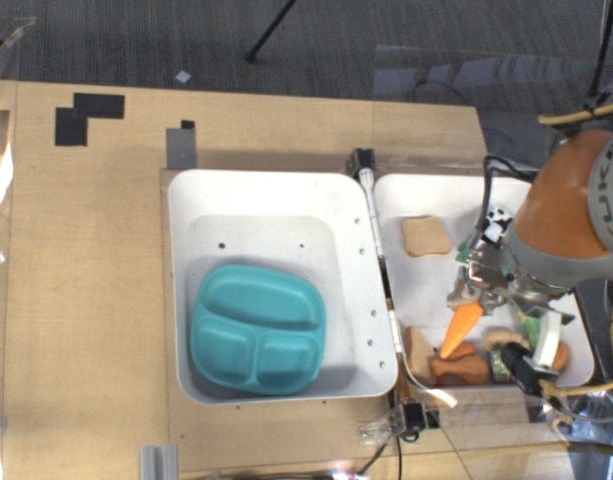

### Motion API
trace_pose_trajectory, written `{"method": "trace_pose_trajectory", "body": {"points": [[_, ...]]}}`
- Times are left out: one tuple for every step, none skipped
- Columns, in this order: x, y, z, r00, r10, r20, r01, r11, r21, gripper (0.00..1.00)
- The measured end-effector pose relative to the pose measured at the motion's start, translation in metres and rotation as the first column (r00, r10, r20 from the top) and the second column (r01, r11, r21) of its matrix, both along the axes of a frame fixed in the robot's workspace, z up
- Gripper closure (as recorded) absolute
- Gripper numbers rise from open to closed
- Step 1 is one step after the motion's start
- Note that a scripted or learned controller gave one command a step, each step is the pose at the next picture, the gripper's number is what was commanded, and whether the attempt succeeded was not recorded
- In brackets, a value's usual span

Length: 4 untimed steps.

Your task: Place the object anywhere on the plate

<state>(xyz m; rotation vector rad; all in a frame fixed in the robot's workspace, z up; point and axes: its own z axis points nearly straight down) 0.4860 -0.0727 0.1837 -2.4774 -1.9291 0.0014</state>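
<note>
We see a light wood bench (86, 298) filling most of the frame, with dark grey carpet floor (186, 18) across the top. A thin black pole (284, 13) runs diagonally over the carpet, top centre. Black tape patches (86, 116) sit on the bench at upper left, and a small grey bracket (182, 146) stands just above the left bin's corner.

Left bin (276, 193), centre of frame: holds a teal divided plate (256, 328) in its lower left part, three compartments, lying flat.

Right bin (426, 278), right of centre: a tan bread slice (427, 236) lies in the upper part. An orange carrot (460, 329) is at the lower middle, tilted, with its thick end up against the end effector (478, 286). Brown sausage-like pieces (456, 368) lie along the bottom edge, just below the carrot's tip. Green and other small items sit at the lower right, partly hidden by the arm; we can't identify them.

The arm (566, 208) comes in from the right edge, orange band over the right bin. The end effector sits at the carrot's top end; we cannot tell whether it is open or closed, or whether it grips the carrot.

Carrot is in the right bin, well apart from the plate.
</note>
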Motion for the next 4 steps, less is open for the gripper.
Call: {"method": "trace_pose_trajectory", "body": {"points": [[0.003,0.076,0.034,0.997,0.076,0.007,-0.076,0.997,0.002,1.0],[0.028,0.159,0.043,0.961,0.276,0.006,-0.276,0.961,0.001,1.0],[-0.001,0.252,0.021,0.975,0.222,-0.001,-0.222,0.975,0.005,1.0],[0.001,0.246,0.022,0.977,0.214,0.002,-0.214,0.977,0.001,0.0]]}}
